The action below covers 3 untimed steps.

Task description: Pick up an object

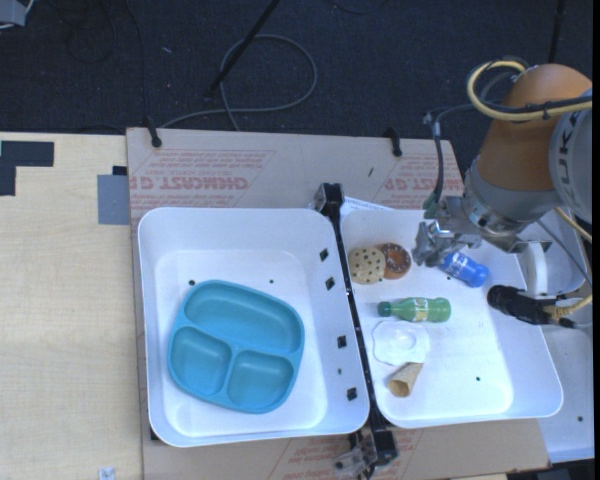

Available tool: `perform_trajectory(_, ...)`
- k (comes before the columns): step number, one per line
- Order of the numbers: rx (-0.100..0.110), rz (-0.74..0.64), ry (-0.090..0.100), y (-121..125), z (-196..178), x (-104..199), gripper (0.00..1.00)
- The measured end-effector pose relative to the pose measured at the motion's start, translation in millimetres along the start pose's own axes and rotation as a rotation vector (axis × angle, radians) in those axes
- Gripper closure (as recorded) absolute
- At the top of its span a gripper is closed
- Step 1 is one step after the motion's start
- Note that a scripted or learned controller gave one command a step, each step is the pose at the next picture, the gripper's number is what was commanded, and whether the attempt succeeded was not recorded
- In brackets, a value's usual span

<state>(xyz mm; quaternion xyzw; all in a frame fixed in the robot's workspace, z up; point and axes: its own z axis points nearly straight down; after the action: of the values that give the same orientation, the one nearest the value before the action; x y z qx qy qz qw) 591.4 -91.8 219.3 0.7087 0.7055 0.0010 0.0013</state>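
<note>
My gripper (432,244) hangs low over the back of the right bin (525,388), coming in from the right. A small blue bottle-like thing (468,269) lies just to its right, touching or nearly touching it. Left of the gripper sit a chocolate-chip cookie (366,263) and a brown round pastry (394,259). A green bottle (416,310) lies on its side in the middle of the bin. In front of it are a white fried-egg toy (400,343) and a tan cone (406,378).
The left bin (155,268) holds a blue divided plate (238,345). A black divider (342,308) runs between the two bins. The right bin's front right floor is bare white.
</note>
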Motion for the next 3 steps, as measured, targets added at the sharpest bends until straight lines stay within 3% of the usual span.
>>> perform_trajectory(1,0.0,-0.004,0.0,1,-53,-2,1.0)
perform_trajectory(3,0.008,-0.008,0.003,-22,-53,102,1.0)
